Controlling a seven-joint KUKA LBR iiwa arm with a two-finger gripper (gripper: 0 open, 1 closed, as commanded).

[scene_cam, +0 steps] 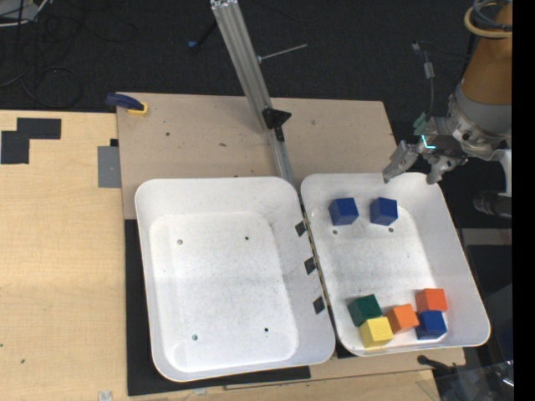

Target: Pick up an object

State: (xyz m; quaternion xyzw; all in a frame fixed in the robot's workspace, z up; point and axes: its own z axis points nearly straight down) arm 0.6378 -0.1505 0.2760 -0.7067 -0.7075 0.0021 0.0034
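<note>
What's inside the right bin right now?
Seven cubes in the right bin: two blue cubes at the back; green, yellow, orange, red, blue clustered in front. Nothing visibly hidden.

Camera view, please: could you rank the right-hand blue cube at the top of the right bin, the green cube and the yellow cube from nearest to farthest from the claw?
1. The right-hand blue cube, at the top of the right bin, just below the claw.
2. The green cube, near the bin's bottom edge.
3. The yellow cube, just below the green one.
</note>
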